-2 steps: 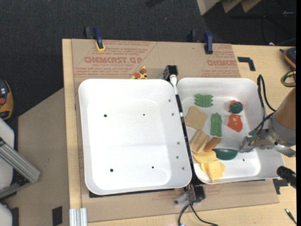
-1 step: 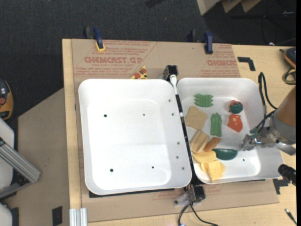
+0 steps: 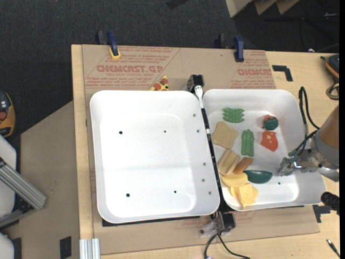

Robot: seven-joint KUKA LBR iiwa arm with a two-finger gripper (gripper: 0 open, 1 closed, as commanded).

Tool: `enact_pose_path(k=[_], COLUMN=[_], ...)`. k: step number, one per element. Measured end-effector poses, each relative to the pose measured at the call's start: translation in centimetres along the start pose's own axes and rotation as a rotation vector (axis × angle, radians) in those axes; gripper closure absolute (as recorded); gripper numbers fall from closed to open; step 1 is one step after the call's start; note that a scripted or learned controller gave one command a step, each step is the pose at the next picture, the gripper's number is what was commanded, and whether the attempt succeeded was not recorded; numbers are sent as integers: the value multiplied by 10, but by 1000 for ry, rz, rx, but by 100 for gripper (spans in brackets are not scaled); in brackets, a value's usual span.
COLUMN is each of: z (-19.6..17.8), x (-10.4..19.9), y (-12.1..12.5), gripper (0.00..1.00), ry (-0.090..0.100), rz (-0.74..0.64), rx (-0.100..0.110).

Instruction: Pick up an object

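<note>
Two shallow white bins sit side by side on a brown cardboard-covered tabletop (image 3: 161, 63) printed with red lettering and held at the far edge by two blue clamps. The left bin (image 3: 108, 144) has only small dark dots on its floor. The right bin (image 3: 291, 104) holds a scatter of toy food: a ridged green piece (image 3: 233, 114) at the far side, a tan bread slice (image 3: 225, 135) just nearer, an upright green pickle-like piece (image 3: 247, 143) beside it, a red and green round piece (image 3: 270, 122) to the right, and a red-orange wedge (image 3: 269, 141) just near of that. Toward the near left corner lie tan cracker-like slices (image 3: 234, 163), a dark green spoon-shaped piece (image 3: 259, 176) and yellow cheese pieces (image 3: 242, 190) touching one another. The arm (image 3: 330, 144) comes in from the right, and its tool (image 3: 287, 166) hangs low over the right bin's near right area, just right of the dark green piece and apart from it; nothing is seen in the tool, and how wide it stands I cannot tell.
</note>
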State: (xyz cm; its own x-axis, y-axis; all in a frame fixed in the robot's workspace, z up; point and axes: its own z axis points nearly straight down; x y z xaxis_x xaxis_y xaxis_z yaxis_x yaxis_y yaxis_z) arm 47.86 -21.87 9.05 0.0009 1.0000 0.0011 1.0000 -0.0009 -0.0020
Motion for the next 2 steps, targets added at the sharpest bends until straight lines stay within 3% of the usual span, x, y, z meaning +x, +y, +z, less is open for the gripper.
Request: enact_pose_path(k=[2], z=[6], x=[11], y=[0], gripper=[100], ry=[0], rz=[0], rx=[-1])
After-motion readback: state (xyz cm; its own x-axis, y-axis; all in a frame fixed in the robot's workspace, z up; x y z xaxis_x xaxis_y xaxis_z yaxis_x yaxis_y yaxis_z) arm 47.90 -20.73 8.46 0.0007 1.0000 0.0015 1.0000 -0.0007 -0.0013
